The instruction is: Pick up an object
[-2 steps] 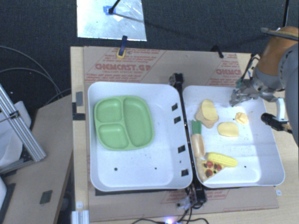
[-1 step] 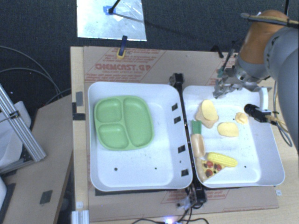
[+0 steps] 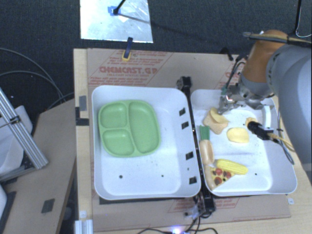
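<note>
My gripper (image 3: pixel 226 103) hangs low over the back of the right bin (image 3: pixel 273 179), just behind and above a tan bread-like toy (image 3: pixel 216 121). Nothing visibly sits in the gripper. A pale yellow lemon-shaped toy (image 3: pixel 238 135) lies to the right of the tan piece. Nearer the front lie a yellow corn cob (image 3: pixel 232 167) and a pizza slice (image 3: pixel 219 177). Along the bin's left wall are a small green piece (image 3: pixel 204 132) and an orange-tan sausage-shaped toy (image 3: pixel 206 151).
The left bin (image 3: pixel 146 184) holds a green divided plate (image 3: pixel 129 128) toward its left side. A black divider with clips (image 3: pixel 191 130) runs between the bins. The grey arm (image 3: pixel 287 82) fills the upper right, over the right bin's far edge.
</note>
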You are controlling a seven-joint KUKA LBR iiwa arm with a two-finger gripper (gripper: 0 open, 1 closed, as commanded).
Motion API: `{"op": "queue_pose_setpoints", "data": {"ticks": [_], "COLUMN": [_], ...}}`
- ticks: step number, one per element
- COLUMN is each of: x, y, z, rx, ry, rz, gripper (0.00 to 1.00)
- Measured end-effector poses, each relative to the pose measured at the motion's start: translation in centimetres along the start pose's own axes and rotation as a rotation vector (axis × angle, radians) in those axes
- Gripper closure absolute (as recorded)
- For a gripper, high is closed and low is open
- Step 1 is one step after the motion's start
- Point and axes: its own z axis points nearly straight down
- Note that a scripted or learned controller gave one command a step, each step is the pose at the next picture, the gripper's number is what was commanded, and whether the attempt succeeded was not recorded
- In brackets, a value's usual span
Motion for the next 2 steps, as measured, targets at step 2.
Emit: {"op": "queue_pose_setpoints", "data": {"ticks": [2], "x": [9.3], "y": [-9.0], "z": [-22.5], "rx": [-0.016], "ry": [0.000], "rz": [-0.001], "gripper": [1.00]}}
